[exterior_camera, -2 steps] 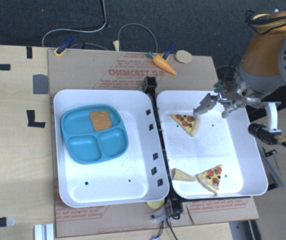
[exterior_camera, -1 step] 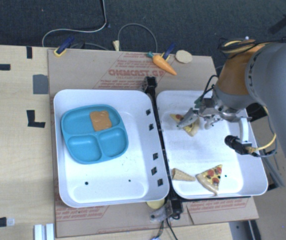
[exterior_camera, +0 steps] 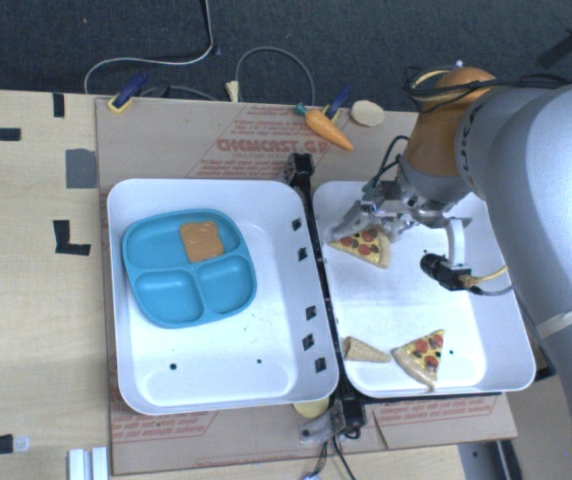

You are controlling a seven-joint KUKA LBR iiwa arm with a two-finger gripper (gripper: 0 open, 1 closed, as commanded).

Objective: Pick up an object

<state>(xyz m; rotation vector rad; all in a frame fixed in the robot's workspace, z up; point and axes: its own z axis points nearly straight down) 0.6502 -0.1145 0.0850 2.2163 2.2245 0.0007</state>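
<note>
Near edge of bench [exterior_camera: 46, 368]: a small pale yellowish object [exterior_camera: 311, 406] peeks out just below the seam between the two bins.
Right bin [exterior_camera: 496, 313], near edge: a toy pizza slice [exterior_camera: 421, 356] with red toppings lies close to the near right corner; a plain tan wedge [exterior_camera: 364, 349] lies just beside it, toward the near left corner.
Left bin [exterior_camera: 216, 368], centre: a blue divided plate [exterior_camera: 188, 266] sits toward the bin's left side; a tan toast-like square [exterior_camera: 202, 240] lies in its far compartment.
Right bin, far left corner: a second toy pizza slice [exterior_camera: 364, 245], the task's thing, lies tilted near the divider.
Gripper [exterior_camera: 381, 214]: lowered over the far left part of the right bin, directly above the second toy pizza slice and touching or nearly touching it; whether the fingers are parted or closed cannot be told, nor whether the slice lies between them.
Arm [exterior_camera: 526, 178]: grey, with an orange band [exterior_camera: 444, 128], entering over the right bin's far right corner.
Cardboard sheet [exterior_camera: 256, 148], far edge: a toy carrot [exterior_camera: 326, 128] and a small beige rounded object [exterior_camera: 368, 113] lie beyond the bins.
</note>
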